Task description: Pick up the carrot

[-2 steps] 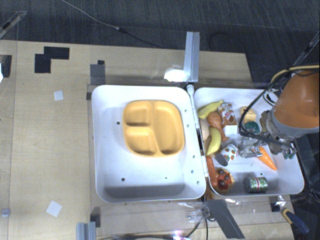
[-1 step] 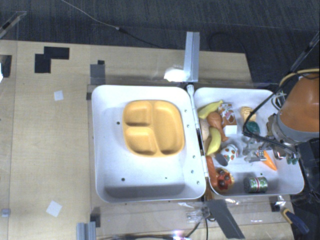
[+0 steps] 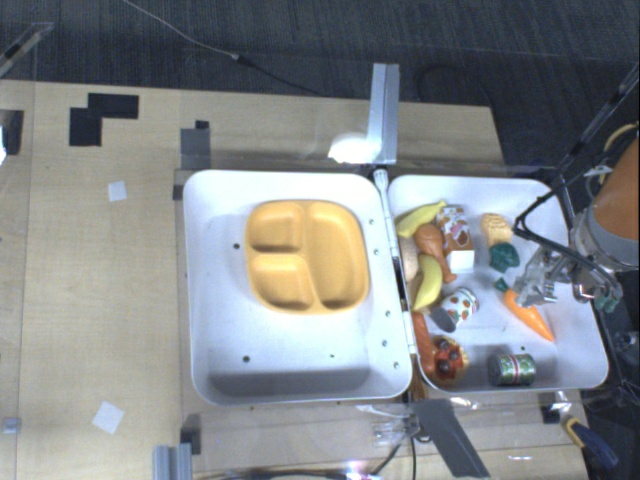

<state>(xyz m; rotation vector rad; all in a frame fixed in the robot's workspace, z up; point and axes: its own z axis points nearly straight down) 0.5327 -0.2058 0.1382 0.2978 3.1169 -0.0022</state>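
Carrot (image 3: 529,314) lying in the right bin (image 3: 590,368) near its right wall, gripper (image 3: 538,286) just above its green end, finger state impossible to tell, yellow divided plate (image 3: 303,255) in left bin (image 3: 220,308)

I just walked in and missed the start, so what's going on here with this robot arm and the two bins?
A grey KUKA arm reaches in from the right over the right bin, which holds toy food. Its gripper sits low, right at the upper end of the carrot, which lies on the bin floor; nothing looks lifted yet. Nearby are a green can, bananas and a teal piece. The left bin holds a yellow divided plate.
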